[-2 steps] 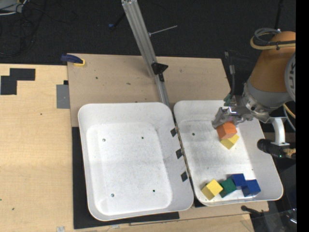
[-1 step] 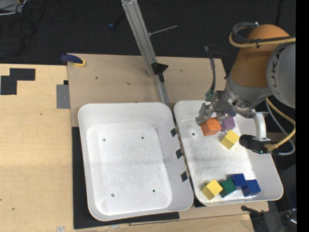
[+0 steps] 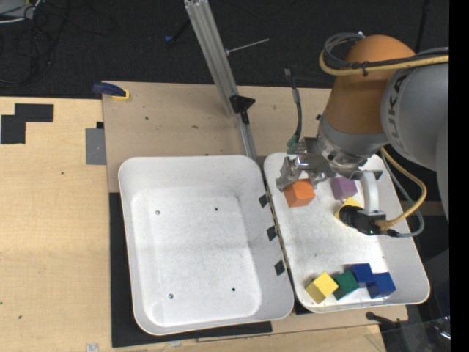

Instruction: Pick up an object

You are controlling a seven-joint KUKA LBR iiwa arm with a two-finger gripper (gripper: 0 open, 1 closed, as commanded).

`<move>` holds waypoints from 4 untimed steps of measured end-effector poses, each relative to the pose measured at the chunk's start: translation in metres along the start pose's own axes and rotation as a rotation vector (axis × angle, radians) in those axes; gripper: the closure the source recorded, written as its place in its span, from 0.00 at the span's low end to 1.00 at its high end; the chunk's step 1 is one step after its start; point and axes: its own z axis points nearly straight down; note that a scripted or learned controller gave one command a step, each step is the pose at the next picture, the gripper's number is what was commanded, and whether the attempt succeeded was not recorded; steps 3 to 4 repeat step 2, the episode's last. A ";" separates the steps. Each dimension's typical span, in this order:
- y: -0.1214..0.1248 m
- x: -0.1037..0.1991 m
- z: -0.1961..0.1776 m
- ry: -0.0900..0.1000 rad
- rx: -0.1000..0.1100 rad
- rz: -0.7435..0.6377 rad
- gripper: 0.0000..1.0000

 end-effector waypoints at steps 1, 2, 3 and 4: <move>0.004 0.045 -0.002 -0.001 -0.001 0.001 1.00; 0.008 0.106 0.009 -0.001 0.000 -0.001 1.00; 0.008 0.106 0.009 -0.001 0.000 -0.001 1.00; 0.008 0.106 0.009 -0.001 0.000 -0.001 1.00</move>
